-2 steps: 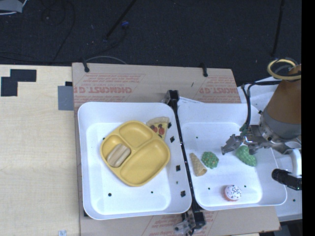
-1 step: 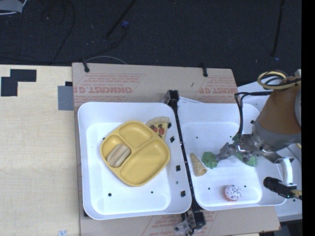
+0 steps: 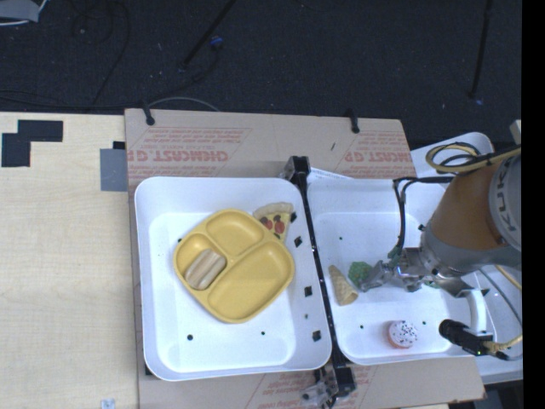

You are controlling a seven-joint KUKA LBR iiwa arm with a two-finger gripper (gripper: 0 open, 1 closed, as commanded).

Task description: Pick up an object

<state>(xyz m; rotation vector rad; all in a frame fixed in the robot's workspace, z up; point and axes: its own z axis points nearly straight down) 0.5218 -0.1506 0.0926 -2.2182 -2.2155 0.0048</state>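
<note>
In the right bin (image 3: 375,203) lie a tan cone-shaped piece (image 3: 343,285), a small green item (image 3: 361,272) and a pink speckled cupcake (image 3: 401,334) near the front. My gripper (image 3: 375,277) reaches in from the right, low in the bin, its tip right beside the green item and touching or nearly touching it. The fingers are too small and dark to make out. In the left bin (image 3: 153,313) a yellow divided plate (image 3: 236,264) holds a tan bread-like piece (image 3: 203,268), and a pizza slice (image 3: 274,218) lies at the plate's far right edge.
The grey arm with its orange band (image 3: 464,216) covers the right bin's right side. Cables (image 3: 451,154) loop behind it. A black divider (image 3: 311,254) runs between the bins. Cardboard (image 3: 255,143) lies under both bins.
</note>
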